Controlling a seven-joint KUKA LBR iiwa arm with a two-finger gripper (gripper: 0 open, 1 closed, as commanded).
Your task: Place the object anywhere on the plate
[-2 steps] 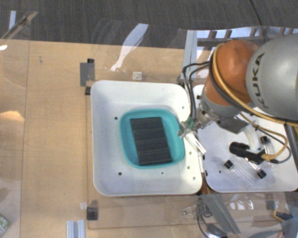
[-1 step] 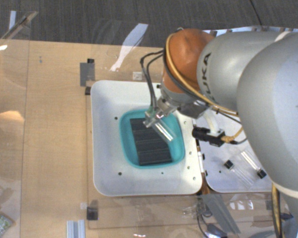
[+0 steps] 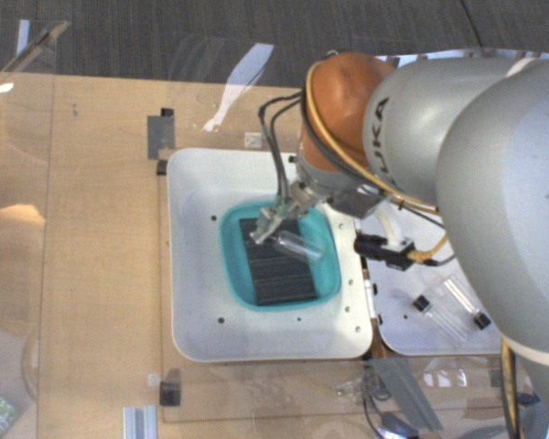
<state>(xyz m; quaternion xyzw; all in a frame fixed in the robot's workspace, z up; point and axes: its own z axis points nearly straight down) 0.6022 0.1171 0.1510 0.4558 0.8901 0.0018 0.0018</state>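
A teal square plate (image 3: 233, 273) sits in the left white bin (image 3: 197, 327). A dark ribbed rectangular slab (image 3: 279, 273) lies across the middle of the plate. My gripper (image 3: 272, 228) hangs low over the plate's upper part, at the slab's top edge. A clear plastic tube (image 3: 300, 245) lies tilted right at the gripper's tip, over the slab's upper right corner. I cannot tell whether the tube is held or just resting there. The grey arm with its orange band covers the bin's upper right.
The right white bin (image 3: 412, 337) holds another clear tube with a black cap (image 3: 462, 302) and a small black piece (image 3: 421, 304). A black cable connector (image 3: 384, 250) hangs over the divide between the bins. Black clamps (image 3: 162, 135) stand at the left bin's corners.
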